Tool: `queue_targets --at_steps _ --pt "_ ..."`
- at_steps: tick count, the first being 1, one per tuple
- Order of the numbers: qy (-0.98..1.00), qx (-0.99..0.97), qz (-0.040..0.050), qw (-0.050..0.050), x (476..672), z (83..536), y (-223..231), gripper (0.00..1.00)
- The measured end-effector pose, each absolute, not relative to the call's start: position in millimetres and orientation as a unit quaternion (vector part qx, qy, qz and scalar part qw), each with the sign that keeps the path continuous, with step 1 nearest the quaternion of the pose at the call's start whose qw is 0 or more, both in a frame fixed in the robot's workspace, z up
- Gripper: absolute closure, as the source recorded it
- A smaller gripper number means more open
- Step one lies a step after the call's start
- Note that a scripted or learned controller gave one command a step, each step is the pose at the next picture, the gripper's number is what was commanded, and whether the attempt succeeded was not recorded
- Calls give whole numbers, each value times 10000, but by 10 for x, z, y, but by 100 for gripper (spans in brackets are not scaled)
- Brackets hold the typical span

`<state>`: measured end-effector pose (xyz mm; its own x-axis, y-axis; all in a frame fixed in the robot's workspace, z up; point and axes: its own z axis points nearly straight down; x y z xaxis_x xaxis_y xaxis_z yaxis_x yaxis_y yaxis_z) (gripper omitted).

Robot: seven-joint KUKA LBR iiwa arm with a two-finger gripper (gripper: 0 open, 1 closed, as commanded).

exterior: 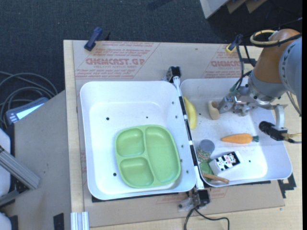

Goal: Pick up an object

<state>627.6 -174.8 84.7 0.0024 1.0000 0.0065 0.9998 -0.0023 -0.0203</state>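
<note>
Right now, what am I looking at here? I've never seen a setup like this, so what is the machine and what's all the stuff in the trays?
One camera looks down at a slant on a bench with two white bins. The grey and orange thing at right is a robot arm; its gripper hovers low in the right bin, beside a small tan block. Nothing is visibly held. That bin also holds a banana, a carrot, a small can and a black-and-white box. The left bin holds a green divided plate.
</note>
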Motion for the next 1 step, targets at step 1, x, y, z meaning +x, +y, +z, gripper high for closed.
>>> queue_targets --at_steps 1 --pt "-7024 -7110 186 298 6486 841 -1785 0"
